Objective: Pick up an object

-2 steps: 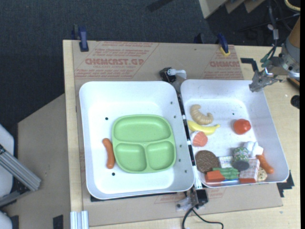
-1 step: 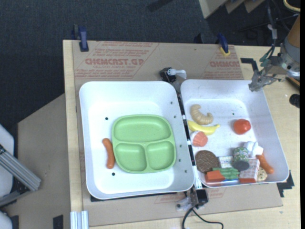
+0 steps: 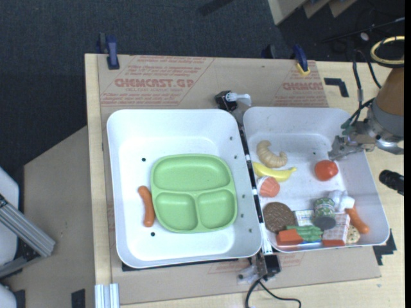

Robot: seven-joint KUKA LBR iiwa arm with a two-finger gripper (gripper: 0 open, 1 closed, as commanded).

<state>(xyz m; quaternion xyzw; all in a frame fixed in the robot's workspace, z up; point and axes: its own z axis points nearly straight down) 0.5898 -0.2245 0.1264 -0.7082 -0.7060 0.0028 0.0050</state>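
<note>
My gripper [image 3: 341, 147] hangs over the far right part of the right bin [image 3: 302, 124], just above and to the right of a red tomato [image 3: 326, 169]. Nothing shows between its tips. Toy food lies in that bin: a tan croissant [image 3: 271, 151], a yellow banana [image 3: 274, 171], an orange-red piece [image 3: 270, 187], a brown round patty [image 3: 278, 215], a small can [image 3: 324, 206] and a carrot [image 3: 357, 221]. In the left bin [image 3: 128, 133] a green divided plate [image 3: 192, 192] sits with an orange sausage [image 3: 148, 205] beside it.
More small items crowd the right bin's near edge, among them a red block [image 3: 289, 237] and a cracker [image 3: 350, 235]. The grey arm with its orange band [image 3: 392, 98] enters from the right. Blue clamps [image 3: 112, 49] hold the cardboard at the back.
</note>
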